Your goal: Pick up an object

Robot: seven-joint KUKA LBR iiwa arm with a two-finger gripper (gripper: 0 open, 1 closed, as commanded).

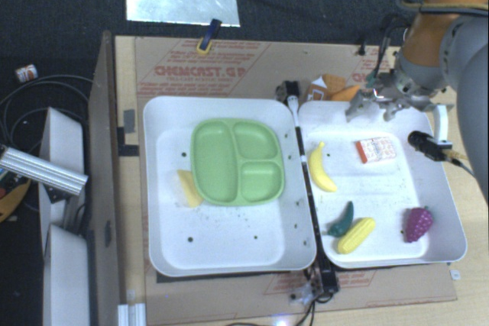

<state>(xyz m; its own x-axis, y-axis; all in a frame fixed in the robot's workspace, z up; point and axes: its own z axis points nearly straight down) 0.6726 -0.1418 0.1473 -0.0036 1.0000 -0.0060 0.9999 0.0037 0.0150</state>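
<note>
Left bin: a green divided plate lies near its centre, slightly toward the far edge. A pale yellow piece rests against the plate's left rim.

Right bin: a banana lies along the left edge, close to the divider. At the near edge, a dark green item touches a yellow corn cob. A small red-and-white box sits toward the far edge, centre. A purple grape bunch sits near the near right corner.

Gripper: positioned over the far edge of the right bin, fingers spread apart, nothing between them. It is apart from every object; the box is nearest.
</note>
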